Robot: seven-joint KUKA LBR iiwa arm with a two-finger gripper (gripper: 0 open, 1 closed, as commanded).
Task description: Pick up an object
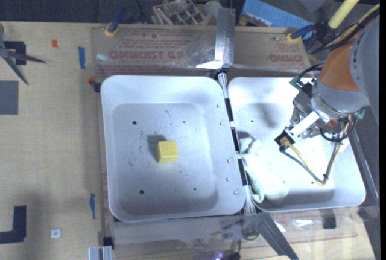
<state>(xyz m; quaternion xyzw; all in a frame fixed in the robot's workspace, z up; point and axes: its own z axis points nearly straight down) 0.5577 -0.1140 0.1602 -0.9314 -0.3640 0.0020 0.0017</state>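
One small yellow block (167,151) sits near the middle of the left bin (123,96), resting flat; it looks about as wide as it is long, so no long axis can be made out, and its edges lie slightly turned from the bin walls. Nothing lies beside it. Across the divider, a white crumpled wad (258,163) stretches along the left wall of the right bin (350,192), and the gripper (300,113) hangs above that bin's floor, well apart from the block; whether it is open or closed cannot be told.
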